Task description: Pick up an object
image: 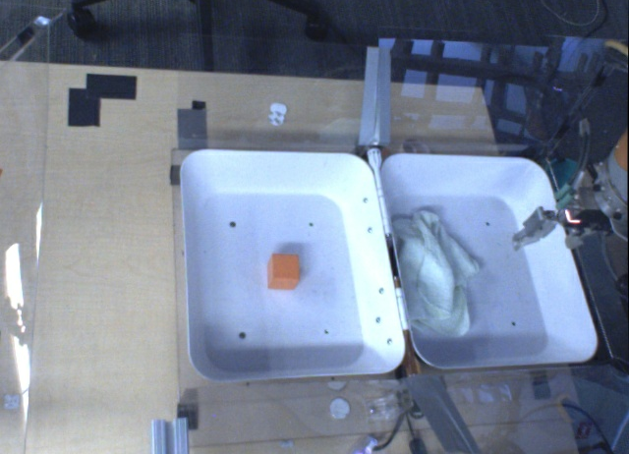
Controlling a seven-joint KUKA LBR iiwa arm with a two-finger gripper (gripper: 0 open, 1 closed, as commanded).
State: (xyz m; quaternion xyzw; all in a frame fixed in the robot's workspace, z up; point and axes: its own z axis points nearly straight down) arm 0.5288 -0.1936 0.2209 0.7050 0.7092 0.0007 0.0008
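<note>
Over the right bin, close to its right wall, the gripper is hanging with nothing between its jaws; whether they are spread or pressed together I cannot tell, since the tool is small and partly blurred at the picture's edge. Two things are lying within reach as candidates. A crumpled white cloth is resting in the left part of that same bin, against the divider, well apart from the gripper. A small orange cube is sitting near the middle of the left bin, alone on the floor of the bin. Both bins are standing side by side on the pale wooden surface.

As a judgement, the task is sitting at its approach stage: nothing is being gripped, and the arm is poised high at the rim rather than down at any object. Going for the cloth, the nearer thing, is calling for a move leftward across the bin, then a descent onto a raised fold so the jaws are catching fabric rather than scraping the floor. Going for the cube is calling for a longer reach over the divider and a squared alignment with its flat sides.
</note>
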